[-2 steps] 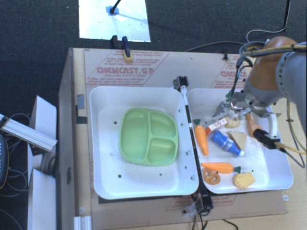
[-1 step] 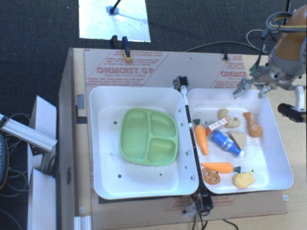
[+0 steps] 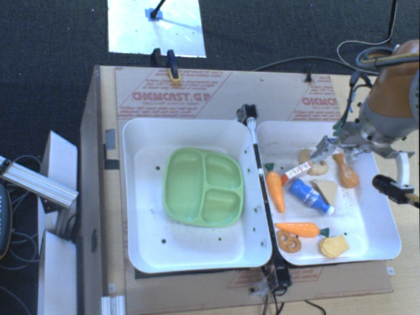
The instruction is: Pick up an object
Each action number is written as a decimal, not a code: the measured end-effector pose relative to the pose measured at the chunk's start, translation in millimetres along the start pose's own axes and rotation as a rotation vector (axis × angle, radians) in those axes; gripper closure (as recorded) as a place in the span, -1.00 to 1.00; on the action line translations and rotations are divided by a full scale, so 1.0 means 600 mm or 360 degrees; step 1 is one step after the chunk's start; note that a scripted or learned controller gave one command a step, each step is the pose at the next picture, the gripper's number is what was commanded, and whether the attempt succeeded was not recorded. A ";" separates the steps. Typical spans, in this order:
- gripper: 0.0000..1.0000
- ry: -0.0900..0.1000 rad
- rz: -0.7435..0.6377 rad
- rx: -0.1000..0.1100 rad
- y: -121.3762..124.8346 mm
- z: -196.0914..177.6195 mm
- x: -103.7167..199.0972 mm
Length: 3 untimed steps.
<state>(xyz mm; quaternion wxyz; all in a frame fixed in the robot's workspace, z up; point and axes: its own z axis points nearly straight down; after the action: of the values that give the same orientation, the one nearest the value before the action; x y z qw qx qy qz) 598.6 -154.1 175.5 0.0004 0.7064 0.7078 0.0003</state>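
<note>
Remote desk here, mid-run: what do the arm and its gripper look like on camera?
The arm is bulky and rounded, with an orange band above a grey wrist section. Thin pale cables loop beside its upper part. The gripper is a slim metallic-grey piece, much narrower than the arm.

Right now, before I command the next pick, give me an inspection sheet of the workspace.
Surface: left bin and right bin, white, on a printed board.
Job's things: in the right bin, carrot, second carrot, blue bottle, drumstick, pretzel, yellow piece.
Clutter: green divided tray in the left bin.
Grippers: gripper over the right bin's far side.
Cables: grey cable looping above the arm.
Surroundings: dark carpet; pale sheet beyond the board.
</note>
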 end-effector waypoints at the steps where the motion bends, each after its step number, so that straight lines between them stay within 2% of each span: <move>1: -1.00 -0.0002 0.0002 0.0000 -0.028 -0.003 -0.070; 2: -1.00 0.0001 -0.0003 0.0001 -0.050 0.078 0.070; 3: -1.00 -0.0004 -0.0004 -0.0018 0.039 0.143 0.032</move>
<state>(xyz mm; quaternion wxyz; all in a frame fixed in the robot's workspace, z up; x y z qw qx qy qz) 622.0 -134.8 89.8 0.0053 0.7055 0.7087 0.0034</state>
